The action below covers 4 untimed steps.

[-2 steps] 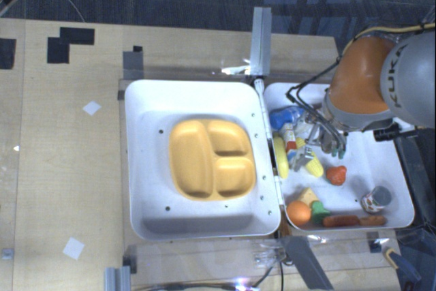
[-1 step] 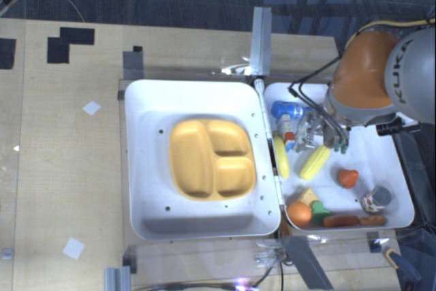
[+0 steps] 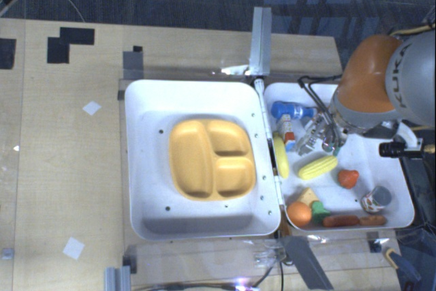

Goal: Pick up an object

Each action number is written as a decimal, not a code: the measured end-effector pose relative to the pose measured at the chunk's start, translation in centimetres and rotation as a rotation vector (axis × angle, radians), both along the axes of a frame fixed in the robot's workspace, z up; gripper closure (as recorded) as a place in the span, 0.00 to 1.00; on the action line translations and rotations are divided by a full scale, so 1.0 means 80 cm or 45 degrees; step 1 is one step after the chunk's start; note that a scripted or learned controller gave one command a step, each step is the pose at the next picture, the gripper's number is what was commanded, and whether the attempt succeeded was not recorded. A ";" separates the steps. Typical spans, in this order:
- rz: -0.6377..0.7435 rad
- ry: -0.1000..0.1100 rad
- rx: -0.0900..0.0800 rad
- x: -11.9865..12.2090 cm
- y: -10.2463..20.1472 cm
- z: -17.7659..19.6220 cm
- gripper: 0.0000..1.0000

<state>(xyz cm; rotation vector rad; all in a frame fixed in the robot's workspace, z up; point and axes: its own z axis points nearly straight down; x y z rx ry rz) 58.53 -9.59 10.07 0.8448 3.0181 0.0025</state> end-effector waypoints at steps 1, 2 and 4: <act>-0.228 -0.003 0.002 0.058 0.007 0.036 1.00; -0.361 0.006 0.000 -0.121 -0.039 0.016 1.00; -0.991 0.002 0.005 -0.107 -0.137 -0.006 1.00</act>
